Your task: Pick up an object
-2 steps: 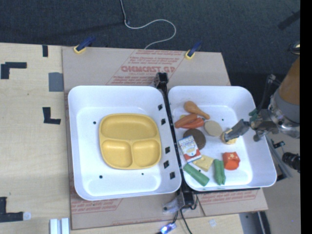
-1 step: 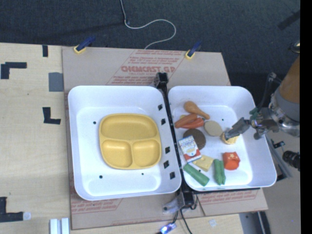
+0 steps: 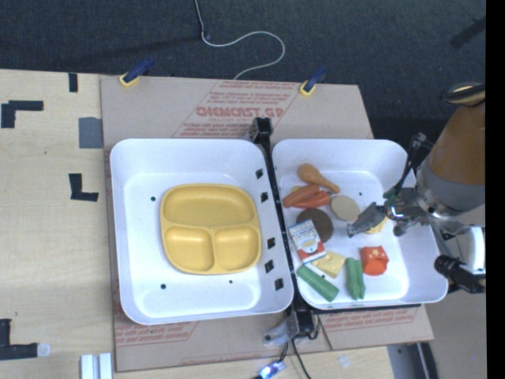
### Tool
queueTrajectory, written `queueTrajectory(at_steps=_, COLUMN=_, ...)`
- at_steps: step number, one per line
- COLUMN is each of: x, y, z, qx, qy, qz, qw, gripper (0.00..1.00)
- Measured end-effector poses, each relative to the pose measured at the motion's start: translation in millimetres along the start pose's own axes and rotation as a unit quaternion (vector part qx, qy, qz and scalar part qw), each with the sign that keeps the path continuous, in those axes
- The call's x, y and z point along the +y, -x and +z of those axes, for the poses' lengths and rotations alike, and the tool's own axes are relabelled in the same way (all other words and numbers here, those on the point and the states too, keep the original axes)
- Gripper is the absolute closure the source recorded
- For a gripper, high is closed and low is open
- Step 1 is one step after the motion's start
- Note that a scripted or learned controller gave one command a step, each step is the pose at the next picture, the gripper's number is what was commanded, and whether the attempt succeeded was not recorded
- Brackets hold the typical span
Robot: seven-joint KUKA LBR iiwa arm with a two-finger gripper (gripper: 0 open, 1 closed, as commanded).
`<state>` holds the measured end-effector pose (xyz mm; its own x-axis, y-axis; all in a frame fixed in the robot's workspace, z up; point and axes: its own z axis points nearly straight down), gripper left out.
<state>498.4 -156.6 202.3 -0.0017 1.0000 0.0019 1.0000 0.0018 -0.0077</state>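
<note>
two white bins [image 3: 134, 212] on cardboard sheet [image 3: 229, 109], wooden bench [image 3: 47, 212].

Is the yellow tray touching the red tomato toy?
Apart. The camera view shows the yellow tray in the left bin, the red tomato toy in the right bin.

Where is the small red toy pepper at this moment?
The small red toy pepper lies in the right white bin, near its front right corner, just right of a green toy vegetable and below the end effector.
</note>
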Motion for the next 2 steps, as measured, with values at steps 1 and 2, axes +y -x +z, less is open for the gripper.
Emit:
queueTrajectory(at_steps=1, x=1.2, y=-10.1, z=49.2, qx=0.0, qy=0.0, qz=0.0, qw=1.0, gripper=0.0)
queueTrajectory(at_steps=2, x=-7.1, y=-13.4, z=96.0, qx=-0.002, qy=0.004, qz=0.0, qw=1.0, gripper=0.0)
